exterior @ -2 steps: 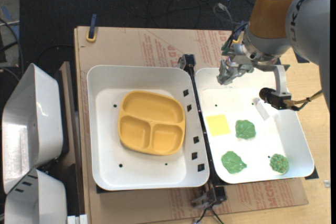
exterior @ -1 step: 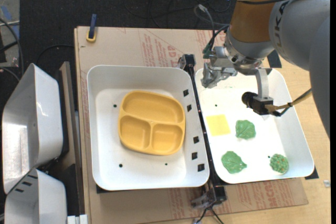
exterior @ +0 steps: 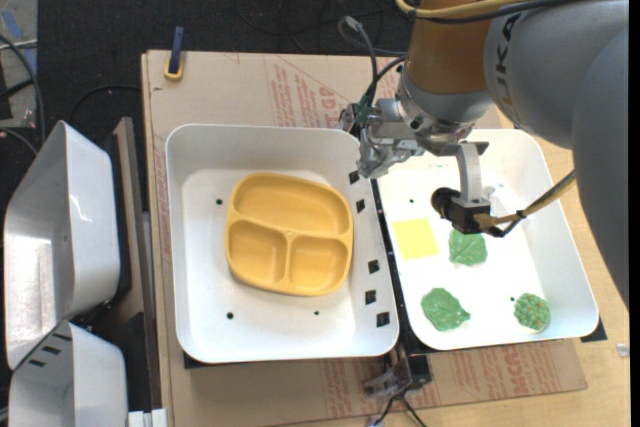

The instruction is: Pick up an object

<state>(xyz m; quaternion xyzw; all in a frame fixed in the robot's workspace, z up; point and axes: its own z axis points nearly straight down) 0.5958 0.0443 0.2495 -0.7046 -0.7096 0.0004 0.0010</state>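
One grey arm (exterior: 570, 45) reaches over two white bins on the desk (exterior: 250, 85). The left bin (exterior: 190, 215) holds a yellow divided plate (exterior: 290, 233). The right bin (exterior: 565, 215) holds a yellow square (exterior: 415, 238) and three green lumps (exterior: 444, 309). The gripper (exterior: 380, 150) hangs near the bins' shared far corner; whether it is open cannot be told.

Cardboard-covered bench (exterior: 270, 85) bearing two bins
The left white bin (exterior: 185, 215) and the right white bin (exterior: 560, 225) sit side by side, rims just beside each other.
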